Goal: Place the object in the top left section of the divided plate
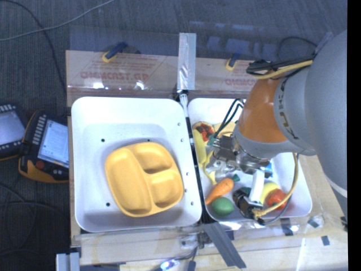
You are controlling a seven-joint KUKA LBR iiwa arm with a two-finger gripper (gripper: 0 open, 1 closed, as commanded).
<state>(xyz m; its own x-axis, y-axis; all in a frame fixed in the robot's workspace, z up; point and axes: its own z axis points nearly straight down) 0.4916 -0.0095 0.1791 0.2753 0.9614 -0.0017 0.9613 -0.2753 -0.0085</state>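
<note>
A yellow divided plate lies in the left bin, its three sections showing bare yellow. My gripper hangs low in the right bin, near that bin's left wall, under the grey and orange wrist. Just below it lies an orange toy carrot, with a green round piece in front of that. The wrist hides much of the right bin's middle.
More toy food lies in the right bin: a yellow and red piece at the back left and an orange-red piece beside a yellow one at the front right. A handheld pendant rests on the floor at left.
</note>
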